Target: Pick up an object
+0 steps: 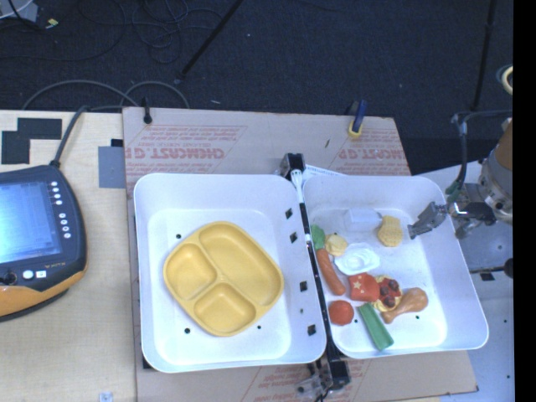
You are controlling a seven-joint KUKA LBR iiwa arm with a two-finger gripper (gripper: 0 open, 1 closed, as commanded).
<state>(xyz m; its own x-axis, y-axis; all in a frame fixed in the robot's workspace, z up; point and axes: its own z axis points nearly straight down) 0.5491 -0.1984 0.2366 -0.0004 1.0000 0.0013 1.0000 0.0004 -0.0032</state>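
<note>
Left bin (151,224): we've got a yellow divided plate (222,276) lying flat in the middle of it, three compartments, tilted a little on the diagonal.
Right bin (456,308): here's the crowd, a heap of toy food bunched toward the centre and the inner wall.
Toy food: we see a carrot (331,272) along the divider, a tomato (340,311) near the front, a green cucumber (376,326) beside it, a fried egg (358,260), a drumstick (408,302), a red piece (363,286) touching the drumstick's dark end, and two small yellow pieces (389,231) further back.
In the way: we find the pieces packed close, several touching or overlapping.
Gripper (427,221): it comes in from the right and sits over the right bin's far right part, just beside the round yellow piece, apart from the main heap.
Jaws: we cannot tell whether they are apart or together; we see nothing between them.
Arm (494,191): it's low at the right edge, reaching leftward.
Worktop (92,325): pale wood, with a brown cardboard sheet (251,145) under both bins.
Left side: a control tablet (38,237) with a lit screen lies well apart from the bins.
Behind: we see dark carpet (293,48) with loose cables.
</note>
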